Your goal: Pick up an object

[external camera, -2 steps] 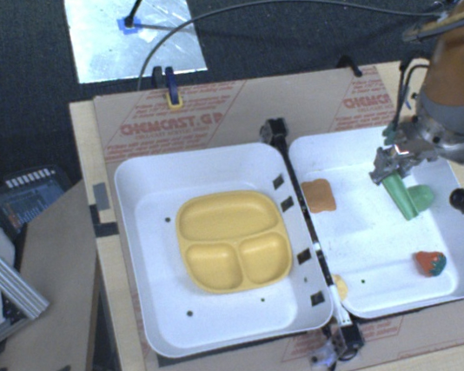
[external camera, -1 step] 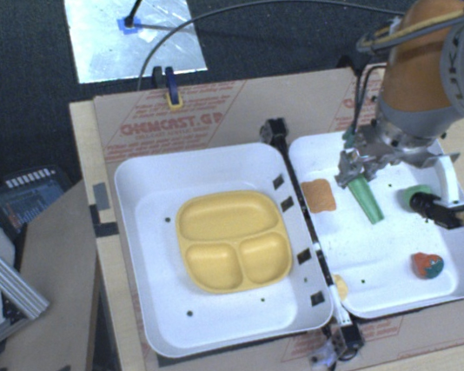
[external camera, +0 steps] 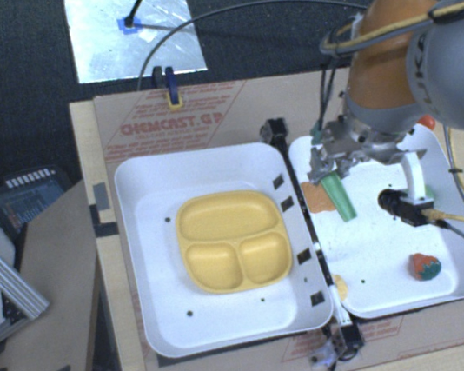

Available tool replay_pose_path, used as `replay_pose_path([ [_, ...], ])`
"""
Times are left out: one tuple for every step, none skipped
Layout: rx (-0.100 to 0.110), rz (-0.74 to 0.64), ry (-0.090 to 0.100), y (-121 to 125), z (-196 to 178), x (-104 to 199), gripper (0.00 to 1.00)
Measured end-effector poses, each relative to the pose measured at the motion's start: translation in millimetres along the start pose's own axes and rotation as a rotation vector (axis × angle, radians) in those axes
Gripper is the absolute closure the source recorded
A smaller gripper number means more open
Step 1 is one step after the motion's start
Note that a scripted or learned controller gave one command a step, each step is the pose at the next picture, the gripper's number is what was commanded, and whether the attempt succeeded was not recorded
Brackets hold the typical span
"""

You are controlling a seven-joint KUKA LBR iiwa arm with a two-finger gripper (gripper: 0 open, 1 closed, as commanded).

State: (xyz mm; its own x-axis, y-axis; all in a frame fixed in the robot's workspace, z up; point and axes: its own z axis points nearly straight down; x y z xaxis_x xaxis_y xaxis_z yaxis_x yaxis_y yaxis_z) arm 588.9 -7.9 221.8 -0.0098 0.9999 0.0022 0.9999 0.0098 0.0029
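My gripper (external camera: 328,171) hung over the right bin (external camera: 384,252), near its left edge.
A green stick (external camera: 340,202) had its top end right at the gripper; I could not tell if the gripper was squeezing it or let go. A small red and green toy (external camera: 424,266) lay near that bin's front right corner. The left bin (external camera: 148,238) held a yellow tray (external camera: 228,241).

- On the tabletop (external camera: 122,331) we see the left bin (external camera: 140,266) and the right bin (external camera: 374,244) side by side.
- A divided tray (external camera: 232,240) lies in the middle of the left bin.
- In the right bin, a cylinder (external camera: 339,200) lies near the left wall, with a flat piece (external camera: 316,197) just left of it.
- The hand (external camera: 329,174) hangs over the cylinder's far end.
- A round lump (external camera: 423,265) lies toward the near right corner.
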Motion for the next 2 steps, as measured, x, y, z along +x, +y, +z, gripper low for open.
replay_pose_path([
  [0.003,-0.001,0.000,-9,5,55,1.00],
  [0.001,0.000,0.001,-7,-8,106,1.00],
])
